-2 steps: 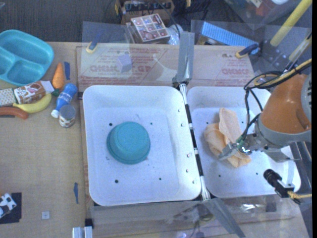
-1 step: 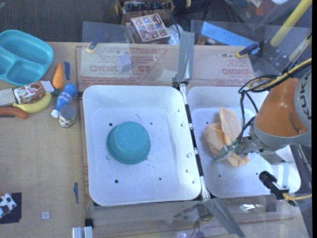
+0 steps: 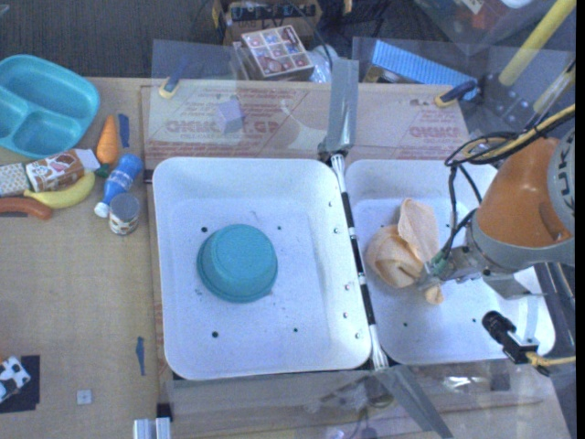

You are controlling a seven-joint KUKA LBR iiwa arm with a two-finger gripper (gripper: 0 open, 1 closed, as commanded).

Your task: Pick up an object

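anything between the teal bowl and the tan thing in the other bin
In the camera view, just bare white bin floor and the bins' adjoining rims separate the teal bowl from the tan object.

Even, fairly bright light falls from overhead, and shadows stay soft and short. The white bins look slightly washed out, clear panels behind them carry faint glare, and fine detail is soft.

Two white bins, smooth matt plastic, faint specks on the floors. Teal bowl upside down, matt plastic. Tan pastry-like toy, soft-looking, dull surface. Arm's orange band, smooth, slight sheen. Worktop, light wood look, matt. Blue divided tray, glossy plastic. Clear glossy plastic sheets behind bins.
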